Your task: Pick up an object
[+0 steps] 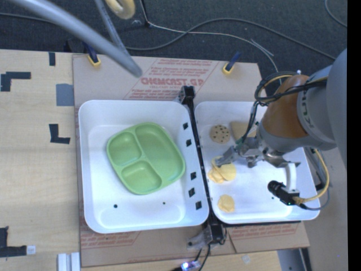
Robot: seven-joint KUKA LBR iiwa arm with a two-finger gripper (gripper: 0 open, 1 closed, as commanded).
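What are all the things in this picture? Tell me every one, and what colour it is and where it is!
White bins: 2, white, side by side on the bench.
Divided plate: 1, light green, three compartments, lying in the left bin.
Cookie: 1, tan with dark specks, near the top of the right bin.
Yellow pieces: a small cluster, pale yellow, in the middle of the right bin by its left wall.
Yellow round piece: 1, pale yellow, near the front of the right bin.
Cardboard sheet: 1, brown with red print, under the bins.
Clamps: 2, yellow, at the cardboard's far edge.
Arm: 1, grey with an orange band, over the right bin.
Pincer: 1, grey, just above the yellow cluster.
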